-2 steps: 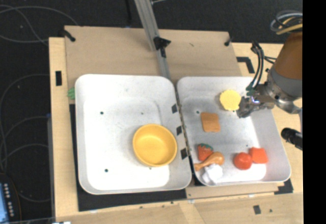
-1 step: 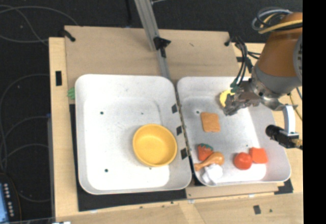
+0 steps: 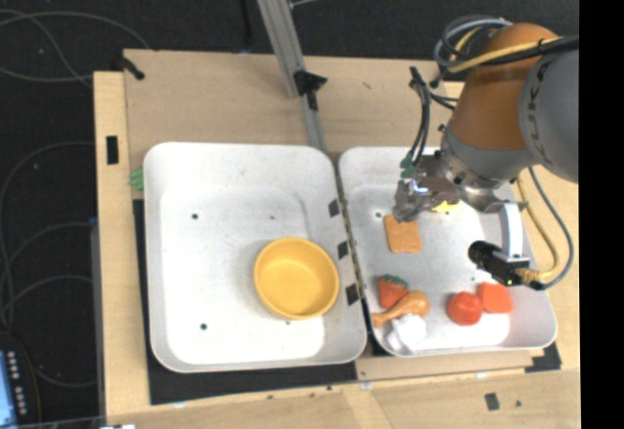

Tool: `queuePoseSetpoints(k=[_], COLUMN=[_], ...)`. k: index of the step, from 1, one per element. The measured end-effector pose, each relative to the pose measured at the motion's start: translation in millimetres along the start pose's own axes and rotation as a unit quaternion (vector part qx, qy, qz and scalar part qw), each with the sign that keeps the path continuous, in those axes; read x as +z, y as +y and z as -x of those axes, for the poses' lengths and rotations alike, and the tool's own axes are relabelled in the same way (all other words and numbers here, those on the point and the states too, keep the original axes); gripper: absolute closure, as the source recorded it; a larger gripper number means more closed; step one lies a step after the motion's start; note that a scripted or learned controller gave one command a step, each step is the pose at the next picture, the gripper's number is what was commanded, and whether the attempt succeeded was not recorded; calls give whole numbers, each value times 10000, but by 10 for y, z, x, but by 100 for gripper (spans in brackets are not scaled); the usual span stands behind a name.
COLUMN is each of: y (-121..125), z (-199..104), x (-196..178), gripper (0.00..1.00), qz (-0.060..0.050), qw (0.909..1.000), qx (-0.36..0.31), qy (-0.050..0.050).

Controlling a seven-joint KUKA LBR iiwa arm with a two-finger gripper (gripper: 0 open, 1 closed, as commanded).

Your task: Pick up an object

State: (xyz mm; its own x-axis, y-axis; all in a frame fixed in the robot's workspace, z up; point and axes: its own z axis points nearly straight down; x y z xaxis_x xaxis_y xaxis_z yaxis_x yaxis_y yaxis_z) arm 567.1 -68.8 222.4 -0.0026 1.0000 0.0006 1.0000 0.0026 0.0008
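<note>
Just above cracker [image 3: 403, 237] — claw [image 3: 409, 205] hovers.

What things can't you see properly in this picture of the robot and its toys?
- Gripper: too small and dark in the camera view to tell how its fingers stand, or whether it touches the tan cracker.
- Yellow thing: mostly hidden under the arm's wrist.
- White lump: blurry against the right bin; cannot name it.
- Green scrap: tucked behind the left bin's edge.

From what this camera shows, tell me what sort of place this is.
Probably a robot grasping test bench in a lab. Two shallow white plastic bins sit side by side on a tan wooden board, a grey and orange robot arm reaches over toy food like the small tan cracker-like square, and loose cables trail across the dark floor.
</note>
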Motion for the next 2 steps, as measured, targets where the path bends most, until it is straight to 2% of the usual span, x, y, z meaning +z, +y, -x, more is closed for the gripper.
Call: queuePoseSetpoints(k=[1, 2], y=[18, -65], z=[-455, -975], x=[5, -167], gripper=[100, 100], qz=[-11, 10], qw=[10000, 10000], qx=[-23, -31], qy=[9, 9])
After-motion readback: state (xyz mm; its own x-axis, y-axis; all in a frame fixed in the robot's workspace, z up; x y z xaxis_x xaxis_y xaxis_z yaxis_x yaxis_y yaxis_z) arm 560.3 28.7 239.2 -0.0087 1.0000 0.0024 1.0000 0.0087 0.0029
